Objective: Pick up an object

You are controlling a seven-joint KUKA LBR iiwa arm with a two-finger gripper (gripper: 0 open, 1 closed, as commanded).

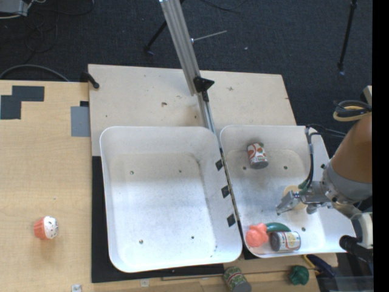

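the gripper [290, 202] hangs low in the right bin [276, 135] at the right of the frame, its fingers spread apart with nothing between them. a small can [258, 155] lies near the bin's upper middle, well apart. along the bin's lower edge a pink object [258, 235], a green object [279, 226] and a dark jar [285, 241] crowd together. the left bin [121, 140] fills the centre.
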